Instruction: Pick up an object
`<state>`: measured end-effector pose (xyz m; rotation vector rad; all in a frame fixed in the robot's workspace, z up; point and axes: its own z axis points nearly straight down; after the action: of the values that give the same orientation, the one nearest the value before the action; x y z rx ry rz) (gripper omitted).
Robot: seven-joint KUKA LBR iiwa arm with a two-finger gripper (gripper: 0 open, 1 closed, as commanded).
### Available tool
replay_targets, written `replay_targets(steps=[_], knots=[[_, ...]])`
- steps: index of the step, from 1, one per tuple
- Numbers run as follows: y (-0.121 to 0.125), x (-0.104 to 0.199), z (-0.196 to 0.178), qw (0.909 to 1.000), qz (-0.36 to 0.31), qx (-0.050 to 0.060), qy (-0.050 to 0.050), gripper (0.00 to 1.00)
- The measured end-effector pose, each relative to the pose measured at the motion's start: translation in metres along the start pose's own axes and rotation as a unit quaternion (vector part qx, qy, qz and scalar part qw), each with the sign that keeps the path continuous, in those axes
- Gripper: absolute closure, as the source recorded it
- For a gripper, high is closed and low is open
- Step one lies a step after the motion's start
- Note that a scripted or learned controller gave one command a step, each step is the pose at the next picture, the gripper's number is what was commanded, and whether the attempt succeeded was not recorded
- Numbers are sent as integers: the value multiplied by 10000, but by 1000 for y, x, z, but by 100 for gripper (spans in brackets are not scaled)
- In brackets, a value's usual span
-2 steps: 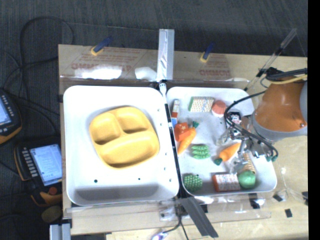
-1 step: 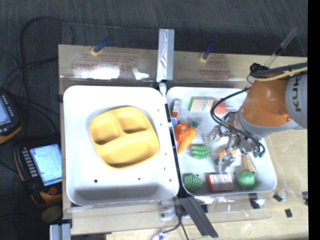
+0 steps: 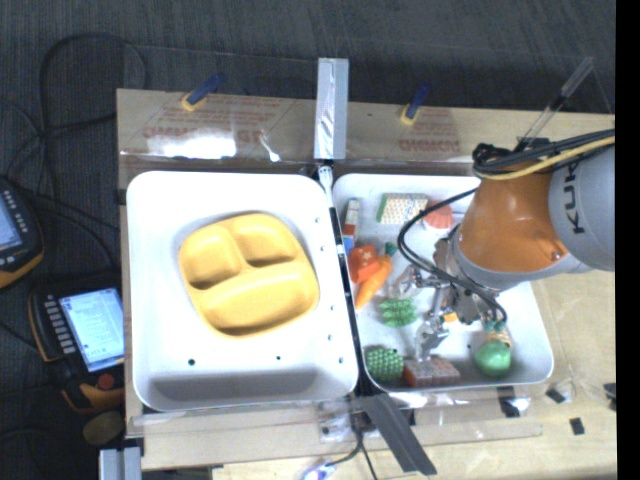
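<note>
My gripper (image 3: 432, 316) hangs low over the middle of the right bin (image 3: 535, 363), under the orange wrist band. Small items lie all around it. Just to its left are a green leafy piece (image 3: 397, 313) and an orange carrot (image 3: 366, 280). A green ball (image 3: 492, 356) lies to its lower right. A brown block (image 3: 432, 373) and a green knobbly piece (image 3: 383, 360) rest near the front wall. I see nothing lifted clear of the bin floor.
The left bin (image 3: 160, 368) holds a yellow divided plate (image 3: 250, 270). At the back of the right bin lie a checkered box (image 3: 403, 209), a red and white item (image 3: 437, 218) and a thin tube (image 3: 350, 216). Cables loop beside the wrist.
</note>
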<state>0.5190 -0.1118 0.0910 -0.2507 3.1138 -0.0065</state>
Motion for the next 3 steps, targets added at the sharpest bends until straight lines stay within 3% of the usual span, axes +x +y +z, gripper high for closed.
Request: replay_targets(steps=[1,2,3], knots=[[8,-51,2,9996,-278,6,36,0],[-78,-73,0,9970,-776,-23,67,0],[-85,7,1,9998,-175,-10,32,0]])
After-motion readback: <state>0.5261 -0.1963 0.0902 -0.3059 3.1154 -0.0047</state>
